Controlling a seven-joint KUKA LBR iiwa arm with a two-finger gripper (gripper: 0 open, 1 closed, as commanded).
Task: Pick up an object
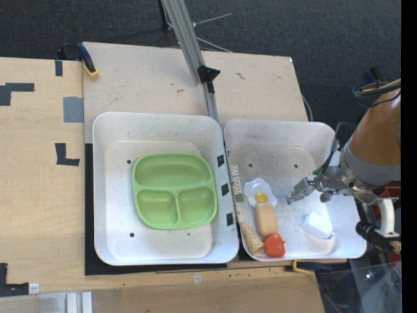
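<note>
The gripper (303, 189) hangs over the right bin (280, 132), its fingers spread apart with nothing between them. The nearest things lie apart from it: a white block (318, 225) below and to its right, a fried egg (259, 192) to its left (a bread roll (265, 218) and a tomato (274, 245) beyond that). The left bin (111, 175) bears a green divided plate (174, 190)

Both bins are white: the left bin (104, 175) holds a lime-green divided plate (174, 190), the right bin (280, 135) a red tomato (274, 245), a tan bread roll (265, 219), a fried egg (260, 194) with yellow yolk, and a white piece (318, 227). The surface (32, 175) is pale wood with grey-blue tape marks. The arm (376, 142) shows orange above grey.
</note>
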